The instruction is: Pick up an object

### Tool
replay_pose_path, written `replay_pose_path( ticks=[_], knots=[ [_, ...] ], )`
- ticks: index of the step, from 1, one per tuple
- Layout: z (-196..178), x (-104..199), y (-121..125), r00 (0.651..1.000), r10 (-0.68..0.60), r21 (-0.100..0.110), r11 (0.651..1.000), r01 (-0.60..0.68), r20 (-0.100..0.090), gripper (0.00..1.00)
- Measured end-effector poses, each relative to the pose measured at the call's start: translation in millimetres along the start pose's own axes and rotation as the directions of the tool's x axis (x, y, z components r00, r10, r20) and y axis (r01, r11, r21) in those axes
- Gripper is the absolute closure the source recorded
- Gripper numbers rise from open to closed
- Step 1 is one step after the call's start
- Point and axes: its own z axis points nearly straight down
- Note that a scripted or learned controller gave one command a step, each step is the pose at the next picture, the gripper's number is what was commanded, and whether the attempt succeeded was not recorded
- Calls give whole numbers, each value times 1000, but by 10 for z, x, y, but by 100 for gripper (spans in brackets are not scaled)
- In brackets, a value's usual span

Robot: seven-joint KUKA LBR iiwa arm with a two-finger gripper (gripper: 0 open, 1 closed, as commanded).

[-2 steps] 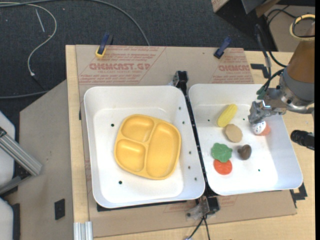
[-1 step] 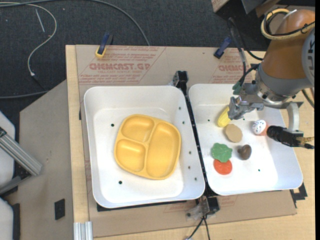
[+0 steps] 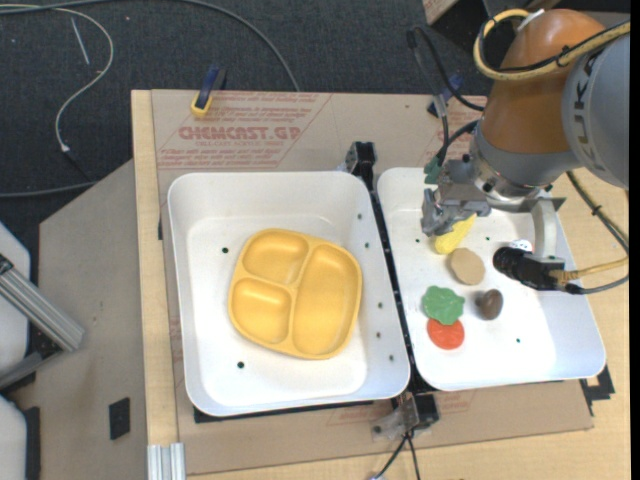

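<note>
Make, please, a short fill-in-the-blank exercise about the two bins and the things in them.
1. The yellow divided plate lies in the ____ bin.
2. The plate has ____ compartments.
3. The green piece touches the ____ round piece just below it.
4. The end effector is above the ____ bin, near a yellow item.

Missing words: left; three; red; right
</note>
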Motion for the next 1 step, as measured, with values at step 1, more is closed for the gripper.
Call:
replay_pose_path(
  ticks=[1],
  knots=[
    [-20,460,47,1000,2,0,1000,-2,1,100]
  ],
)
